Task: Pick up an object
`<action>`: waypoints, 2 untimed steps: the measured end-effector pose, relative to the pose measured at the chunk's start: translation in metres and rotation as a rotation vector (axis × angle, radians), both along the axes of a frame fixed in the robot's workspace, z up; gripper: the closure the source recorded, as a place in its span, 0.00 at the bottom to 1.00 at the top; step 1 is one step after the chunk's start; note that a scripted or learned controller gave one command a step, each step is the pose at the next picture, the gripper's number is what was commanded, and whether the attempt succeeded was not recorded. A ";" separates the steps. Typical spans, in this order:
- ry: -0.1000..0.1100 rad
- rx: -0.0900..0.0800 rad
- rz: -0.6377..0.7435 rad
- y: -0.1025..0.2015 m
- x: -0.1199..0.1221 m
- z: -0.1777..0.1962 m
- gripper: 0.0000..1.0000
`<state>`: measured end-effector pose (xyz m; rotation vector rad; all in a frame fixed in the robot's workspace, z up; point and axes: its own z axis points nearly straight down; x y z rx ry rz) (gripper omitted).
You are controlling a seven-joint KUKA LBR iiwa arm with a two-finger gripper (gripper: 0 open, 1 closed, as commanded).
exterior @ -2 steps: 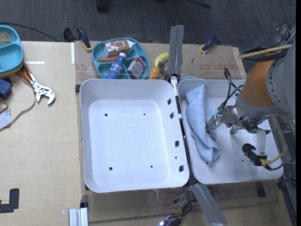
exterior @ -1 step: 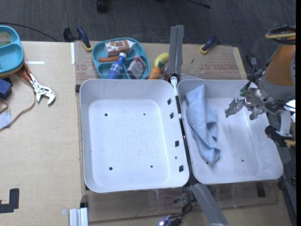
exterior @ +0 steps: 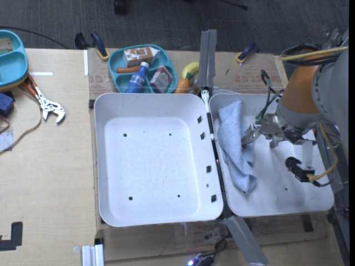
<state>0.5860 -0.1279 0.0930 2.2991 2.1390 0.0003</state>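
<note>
Nearest the camera, two white bins are being borne side by side on the pale wooden bench (exterior: 50, 176), set rim to rim. Small dark holes are being shown in the floor of the left bin (exterior: 97, 165). In the right bin (exterior: 277, 198), a pale blue cloth (exterior: 233, 143) is being supported by the floor along the bin's left wall, crumpled and stretched from the far left corner toward the near side.

The gripper (exterior: 249, 136) is being held low over the right bin at the cloth's right edge, pointing toward it. Whether it is released or clenched cannot be told, nor whether the cloth is being touched. The gripper is being carried by the grey arm (exterior: 299, 90), which is being reached in from the right.

Farther back on the left, a metal wrench (exterior: 50, 108) is being borne by the bench. Beyond the left bin, a blue bottle (exterior: 136, 79) and other small items are being held in a teal tray (exterior: 117, 71), with a carrot (exterior: 183, 85) and a banana (exterior: 190, 70) just beside it. At the far left edge, a second teal tray (exterior: 16, 65) is being cut off by the frame.
</note>
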 end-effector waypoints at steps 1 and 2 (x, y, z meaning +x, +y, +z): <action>0.001 -0.001 0.036 -0.041 0.001 0.033 0.00; -0.002 -0.001 0.060 0.018 0.043 0.000 0.00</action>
